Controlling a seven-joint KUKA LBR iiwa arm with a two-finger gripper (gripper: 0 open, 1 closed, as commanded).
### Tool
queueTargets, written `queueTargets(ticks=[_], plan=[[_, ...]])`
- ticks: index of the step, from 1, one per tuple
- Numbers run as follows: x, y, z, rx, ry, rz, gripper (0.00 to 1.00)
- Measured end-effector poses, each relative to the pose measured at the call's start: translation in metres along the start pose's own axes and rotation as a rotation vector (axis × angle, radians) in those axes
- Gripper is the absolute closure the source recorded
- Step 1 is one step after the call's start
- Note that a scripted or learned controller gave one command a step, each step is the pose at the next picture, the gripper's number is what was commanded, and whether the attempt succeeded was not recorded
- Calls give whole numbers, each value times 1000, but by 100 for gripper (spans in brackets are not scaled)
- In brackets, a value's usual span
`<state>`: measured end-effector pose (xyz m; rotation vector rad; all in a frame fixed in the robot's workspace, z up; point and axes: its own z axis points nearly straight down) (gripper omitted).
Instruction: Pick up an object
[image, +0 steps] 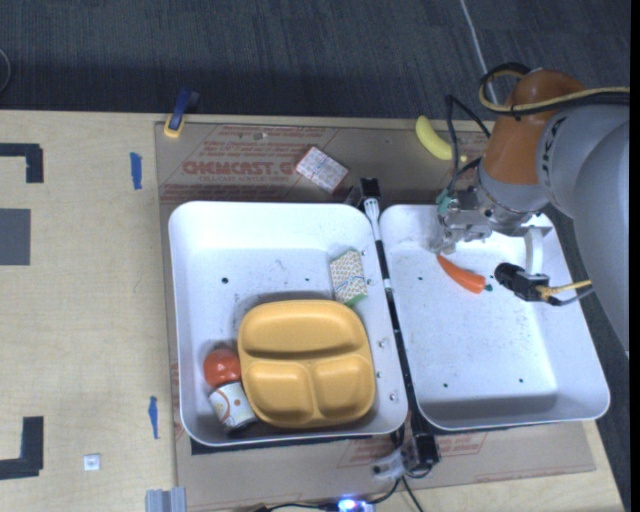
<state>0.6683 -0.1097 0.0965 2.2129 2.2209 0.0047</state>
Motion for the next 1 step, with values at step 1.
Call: queueTargets(ticks=[1], plan=[[169,-1,-90,5,4,1,100]])
